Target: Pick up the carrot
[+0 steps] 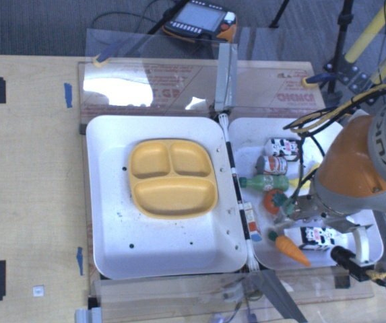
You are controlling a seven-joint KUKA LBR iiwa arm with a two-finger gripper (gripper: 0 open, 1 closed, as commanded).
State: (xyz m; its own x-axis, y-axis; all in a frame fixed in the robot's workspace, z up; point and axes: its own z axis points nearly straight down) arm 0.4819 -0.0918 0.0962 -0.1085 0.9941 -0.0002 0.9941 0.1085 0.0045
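The gripper [299, 207], its opening too hidden to tell, hangs in the right bin [374, 247] just above the carrot [291, 247] lying near the front wall, and the crowding green bottle [265, 182] and red toy [274, 201] risk being snagged instead.

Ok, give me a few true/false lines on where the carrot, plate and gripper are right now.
1. The carrot lies in the right bin. True.
2. The yellow plate sits in the right bin. False: it is in the left bin.
3. The carrot is between the fingers of the gripper. False: it lies on the bin floor, below the gripper in the camera view.
4. The plate has three compartments. True.
5. A green bottle lies in the right bin, above the carrot in the view. True.
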